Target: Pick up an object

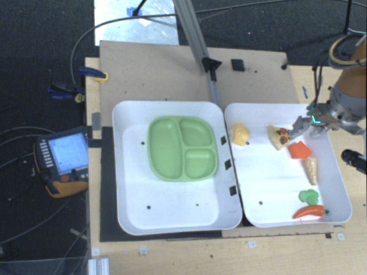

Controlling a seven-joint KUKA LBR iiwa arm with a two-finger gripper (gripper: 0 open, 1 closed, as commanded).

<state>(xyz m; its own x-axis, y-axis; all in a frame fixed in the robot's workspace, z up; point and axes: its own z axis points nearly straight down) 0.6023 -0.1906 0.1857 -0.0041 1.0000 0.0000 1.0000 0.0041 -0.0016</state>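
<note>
arm: cut off at right edge | gripper state: perhaps open, blurred

Bench bearing two white bins

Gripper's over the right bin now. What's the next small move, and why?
Probably lower straight down: the gripper hangs over the pizza slice, beside the orange piece, with nothing seen between its fingers. That slice looks the nearest thing to close on.

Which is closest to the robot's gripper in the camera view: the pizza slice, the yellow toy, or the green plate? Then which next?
From the gripper:
1. Pizza slice, right beside it in the right bin.
2. Yellow toy, at that bin's left edge.
3. Green plate, in the left bin.
</note>
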